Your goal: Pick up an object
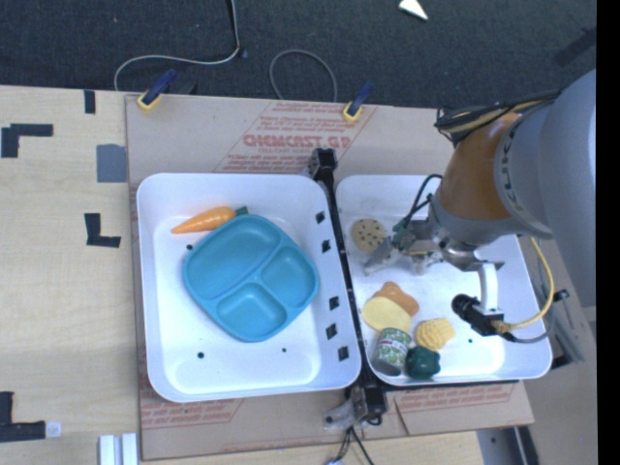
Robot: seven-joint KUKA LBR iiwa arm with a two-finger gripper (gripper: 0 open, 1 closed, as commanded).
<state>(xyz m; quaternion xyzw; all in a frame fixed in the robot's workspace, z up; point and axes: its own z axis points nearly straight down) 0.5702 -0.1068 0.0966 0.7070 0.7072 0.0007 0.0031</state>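
You see the candidate objects split between two white bins. In the right bin (513, 361), a round speckled cookie (367, 232) lies near the upper left corner, just beside the gripper (399, 247). Lower in that bin, a cluster sits along the front left: a pale yellow piece (385, 313) with an orange piece (399, 296) touching its upper edge, a yellow corn-like item (435, 333) to its right, a small printed can (391, 347) below it, and a dark green object (422, 362) touching the can's right side.

The gripper hangs over the upper left part of the right bin, with its tip pointing toward the cookie. You cannot tell from this view how the gripper is set, and no object shows in its grasp. The arm (504, 177) reaches in from the right, with its orange band above the wrist. Black and yellow cables (504, 323) trail off the wrist across the right side of the bin.

In the left bin (160, 356), a blue divided plate (251, 274) lies tilted near the middle. An orange carrot (203, 220) lies just beside its upper left edge.

Both bins rest on a cardboard sheet (281, 139) on the bench (58, 289), held at the back by two clamps (155, 93).
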